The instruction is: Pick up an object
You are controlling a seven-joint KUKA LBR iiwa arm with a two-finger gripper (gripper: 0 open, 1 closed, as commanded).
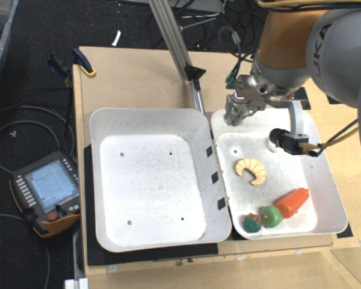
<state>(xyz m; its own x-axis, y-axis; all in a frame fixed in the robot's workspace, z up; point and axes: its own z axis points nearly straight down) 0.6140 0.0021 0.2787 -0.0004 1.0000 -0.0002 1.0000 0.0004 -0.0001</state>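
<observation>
The carrot lies in the right bin, near its right wall — long axis slanted, one end far-right, the other near-left toward the green ball. A teal toy sits just left; a croissant farther. Orange, stubby. The gripper hangs over the bin's far-left corner; its grip state — cannot tell.

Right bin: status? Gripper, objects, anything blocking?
Gripper over the right bin's far-left corner, holding nothing. Croissant, carrot, green ball, teal piece lie loose. Nothing blocking them.
</observation>
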